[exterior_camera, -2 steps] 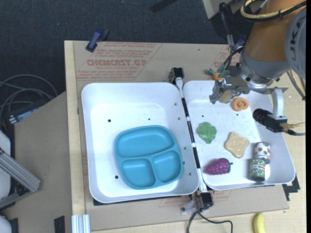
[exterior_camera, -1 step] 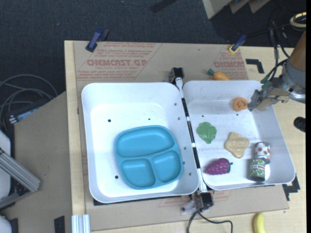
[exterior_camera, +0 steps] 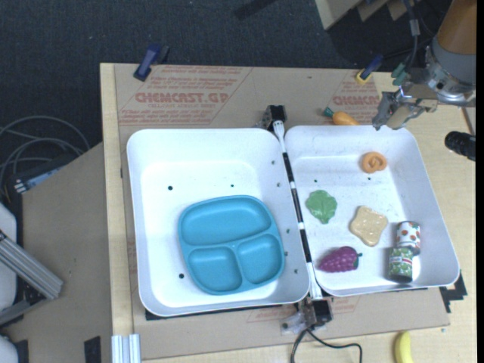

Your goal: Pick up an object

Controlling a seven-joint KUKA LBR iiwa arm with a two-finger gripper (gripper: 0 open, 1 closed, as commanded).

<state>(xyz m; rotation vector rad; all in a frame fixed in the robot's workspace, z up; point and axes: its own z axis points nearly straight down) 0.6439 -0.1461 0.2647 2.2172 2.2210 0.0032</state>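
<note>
A: Right bin point(exterior_camera: 423, 176), contents. Orange ring point(exterior_camera: 373, 162), far end, alone. Green leafy piece point(exterior_camera: 321, 206), near the divider. Tan toast slice point(exterior_camera: 368, 225), mid-bin, just beside the leafy piece. Purple grape bunch point(exterior_camera: 338, 260), near edge. Two small cans: red-and-white can point(exterior_camera: 408, 234), touching the green can point(exterior_camera: 401, 264) below it, both hard against the right wall.

B: Left bin point(exterior_camera: 151, 172)?

A: Blue divided tray point(exterior_camera: 230, 242), three compartments, lying flat. Nothing else to list there.

B: Gripper point(exterior_camera: 398, 110)?

A: Hovering past the far rim of the right bin, over the cardboard. Nothing pinched. Fingers point(exterior_camera: 390, 113) appearing somewhat apart, though small and hard to read.

B: Handling notes?

A: Judged as toy food: light, rigid plastic, smooth, likely slippery, not fragile. Orange ring nearest the gripper and well apart from neighbours; best taken across its outer width, or one finger through the hole. Toast flat and low, awkward to pinch from above; across the narrow sides if tried. Grapes lumpy, better bite across the middle. Cans round, prone to roll or twist out; crowded by the wall and each other, little room for a finger on the outer side.

B: Preferred pick?

A: Orange ring. Clear all round, short reach.
</note>
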